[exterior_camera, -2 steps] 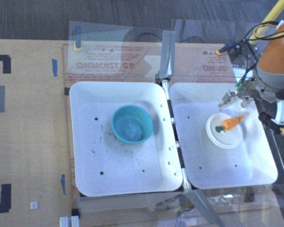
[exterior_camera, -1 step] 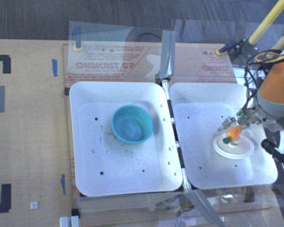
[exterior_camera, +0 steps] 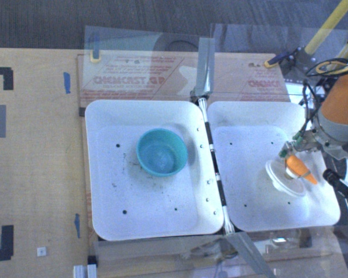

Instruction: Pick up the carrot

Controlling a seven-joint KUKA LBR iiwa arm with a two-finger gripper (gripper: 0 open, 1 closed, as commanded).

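Here, carrot (exterior_camera: 299, 168) in right bin (exterior_camera: 249, 210) (on clear dish (exterior_camera: 281, 181)); hand (exterior_camera: 298, 145) just above

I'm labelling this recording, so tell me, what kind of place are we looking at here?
Probably a robotics lab test bench, not a kitchen: two shallow white bins sit side by side on a wooden bench, clear panels stand behind them, and a robot arm reaches toward a toy-like carrot.

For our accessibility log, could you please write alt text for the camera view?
The gripper hovers just above an orange carrot lying on a clear dish in the right white bin, the arm reaching in from the right. A teal bowl sits in the left white bin.
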